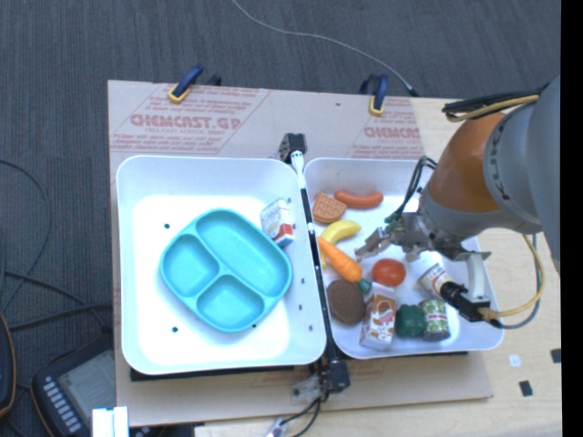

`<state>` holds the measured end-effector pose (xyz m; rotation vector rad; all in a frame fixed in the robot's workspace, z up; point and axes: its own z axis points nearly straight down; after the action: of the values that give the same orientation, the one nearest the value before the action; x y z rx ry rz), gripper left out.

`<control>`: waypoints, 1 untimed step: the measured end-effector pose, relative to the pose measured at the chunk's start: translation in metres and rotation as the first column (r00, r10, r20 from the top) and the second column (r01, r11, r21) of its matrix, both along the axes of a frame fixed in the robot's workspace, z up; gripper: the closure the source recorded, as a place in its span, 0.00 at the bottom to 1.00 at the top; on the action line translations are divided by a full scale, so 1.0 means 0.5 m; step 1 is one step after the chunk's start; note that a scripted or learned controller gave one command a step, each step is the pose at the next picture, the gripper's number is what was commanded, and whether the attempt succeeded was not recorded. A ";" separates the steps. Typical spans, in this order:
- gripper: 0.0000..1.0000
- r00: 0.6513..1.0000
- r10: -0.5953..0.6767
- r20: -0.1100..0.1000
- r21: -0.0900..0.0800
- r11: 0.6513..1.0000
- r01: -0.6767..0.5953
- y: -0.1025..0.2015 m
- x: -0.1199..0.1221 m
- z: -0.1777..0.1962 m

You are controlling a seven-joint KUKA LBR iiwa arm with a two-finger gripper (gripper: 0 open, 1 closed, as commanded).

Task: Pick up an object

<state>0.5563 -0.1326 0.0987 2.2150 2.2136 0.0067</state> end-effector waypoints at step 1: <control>1.00 1.000 0.000 -0.001 0.000 1.000 0.000 0.000 0.000 0.019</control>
<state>0.5563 -0.1324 0.1082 2.2151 2.2145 0.0059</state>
